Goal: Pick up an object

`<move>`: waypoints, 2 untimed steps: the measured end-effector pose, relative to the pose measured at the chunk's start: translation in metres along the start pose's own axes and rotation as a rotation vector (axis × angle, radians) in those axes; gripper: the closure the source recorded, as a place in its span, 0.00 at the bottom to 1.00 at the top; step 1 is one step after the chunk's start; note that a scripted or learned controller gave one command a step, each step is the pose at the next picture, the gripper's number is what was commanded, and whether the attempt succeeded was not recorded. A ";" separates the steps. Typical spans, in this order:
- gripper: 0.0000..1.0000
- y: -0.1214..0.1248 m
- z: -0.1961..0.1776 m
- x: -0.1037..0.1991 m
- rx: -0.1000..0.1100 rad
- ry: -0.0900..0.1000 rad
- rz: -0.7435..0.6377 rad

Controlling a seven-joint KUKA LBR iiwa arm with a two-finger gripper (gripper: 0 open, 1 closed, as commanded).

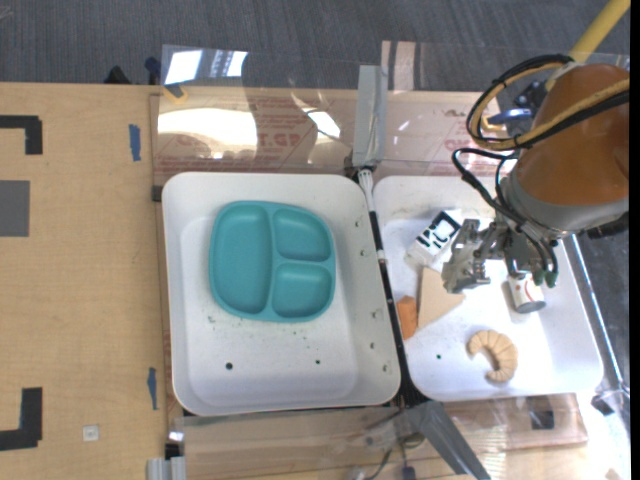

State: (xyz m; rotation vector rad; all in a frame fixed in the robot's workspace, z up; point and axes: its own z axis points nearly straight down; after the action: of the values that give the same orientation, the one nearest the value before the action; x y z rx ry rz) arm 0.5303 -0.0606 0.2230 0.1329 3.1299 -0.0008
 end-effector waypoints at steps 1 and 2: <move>1.00 -0.058 -0.025 -0.021 0.001 0.000 -0.223; 1.00 -0.102 -0.024 -0.040 -0.001 0.000 -0.717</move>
State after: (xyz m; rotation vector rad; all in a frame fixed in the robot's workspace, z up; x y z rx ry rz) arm 0.5613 -0.1656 0.2479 -0.9739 2.9785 -0.0042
